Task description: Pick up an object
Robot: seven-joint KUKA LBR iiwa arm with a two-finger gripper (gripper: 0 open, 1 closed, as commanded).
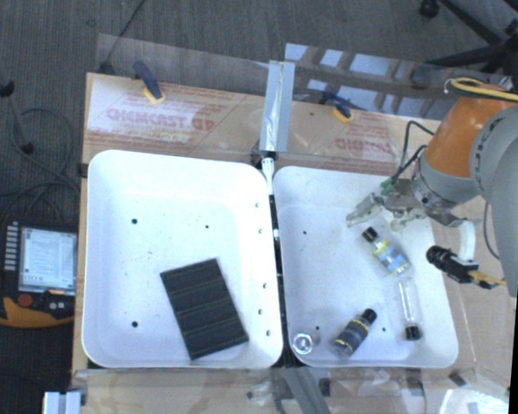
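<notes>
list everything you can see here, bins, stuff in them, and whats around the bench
bins: 2, white, side by side on the bench
black pad: 1, ribbed, left bin, near the front
clear bottle: 1, black cap, right bin, just below the gripper
tube: 1, clear with a dark end, right bin, right side
dark bottle: 1, right bin, near the front
silver cap: 1, right bin, front left corner
clamps: 2, blue and yellow, back edge of the bench
pendant: 1, orange and black with a screen, on the floor at left
arm: 1, grey and orange, over the right bin's back right
gripper: 1, fingers spread, holding nothing
</notes>
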